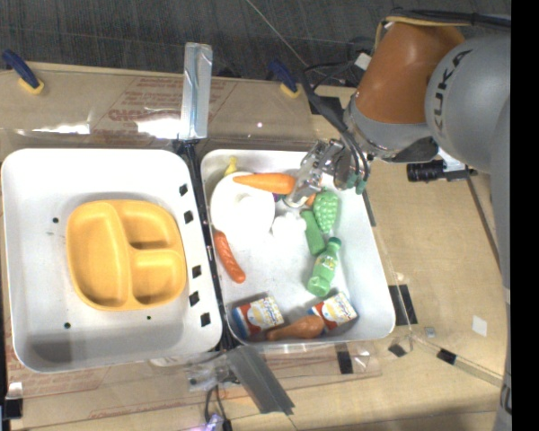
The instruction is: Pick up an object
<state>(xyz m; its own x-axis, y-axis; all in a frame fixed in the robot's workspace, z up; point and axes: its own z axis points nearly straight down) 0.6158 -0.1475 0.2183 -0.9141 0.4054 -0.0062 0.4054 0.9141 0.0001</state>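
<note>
Gripper (307, 185) hangs low in the right bin (377, 268), at the blunt end of the toy carrot (265, 183) by the far wall — whether it is clenched or released I cannot tell. Carrot looks light, stiff, slick plastic — probably best pinched across its thick middle.

bench (431, 268): tan, perhaps cardboard-lined | bearing: left bin (18, 241), right bin (377, 277), touching

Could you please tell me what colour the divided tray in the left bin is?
The divided tray is yellow, shown clearly in the camera view.
</note>
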